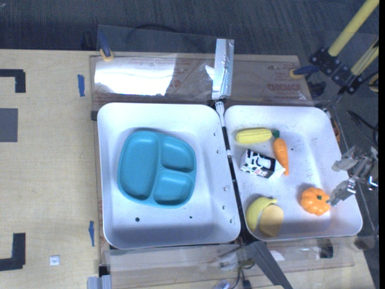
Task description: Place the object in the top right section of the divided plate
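The tool (355,176) hovers at the right bin's (313,116) right edge beside the pumpkin (314,200), grip unreadable, while the plate (157,167) waits in the left bin (114,221).

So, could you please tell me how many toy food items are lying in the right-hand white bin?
4: a yellow corn cob at the back, an orange carrot beside it, an orange pumpkin front right, and a yellow-green apple half front left. The black-and-white block could hide something.
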Available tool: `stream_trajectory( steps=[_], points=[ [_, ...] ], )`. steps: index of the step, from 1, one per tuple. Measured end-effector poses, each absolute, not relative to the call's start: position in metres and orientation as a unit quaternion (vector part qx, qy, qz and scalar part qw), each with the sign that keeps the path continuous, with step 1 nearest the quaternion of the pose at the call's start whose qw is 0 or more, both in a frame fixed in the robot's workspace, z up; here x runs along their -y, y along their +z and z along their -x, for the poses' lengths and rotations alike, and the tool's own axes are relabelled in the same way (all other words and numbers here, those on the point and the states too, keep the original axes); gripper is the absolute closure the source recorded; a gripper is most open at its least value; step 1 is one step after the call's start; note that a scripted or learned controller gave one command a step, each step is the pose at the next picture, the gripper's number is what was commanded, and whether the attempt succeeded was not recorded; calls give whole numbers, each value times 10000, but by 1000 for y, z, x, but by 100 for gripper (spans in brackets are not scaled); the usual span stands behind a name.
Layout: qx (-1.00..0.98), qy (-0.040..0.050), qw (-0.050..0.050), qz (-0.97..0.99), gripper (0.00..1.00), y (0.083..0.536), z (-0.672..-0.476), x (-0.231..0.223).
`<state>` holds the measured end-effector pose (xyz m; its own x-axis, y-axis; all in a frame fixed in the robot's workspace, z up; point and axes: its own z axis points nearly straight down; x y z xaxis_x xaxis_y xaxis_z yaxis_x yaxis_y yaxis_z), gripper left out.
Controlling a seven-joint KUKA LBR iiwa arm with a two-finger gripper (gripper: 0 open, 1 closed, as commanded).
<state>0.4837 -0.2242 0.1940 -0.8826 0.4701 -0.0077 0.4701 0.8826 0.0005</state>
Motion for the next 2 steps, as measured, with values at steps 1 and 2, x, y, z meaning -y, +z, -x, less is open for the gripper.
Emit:
stream_trajectory(
  steps=[1, 2],
  points=[
    [-9843, -4, 56, -1765, 0, 266, -525, 196],
    [-9985, 5, -1, -552, 0, 179, -480, 197]
  ],
)
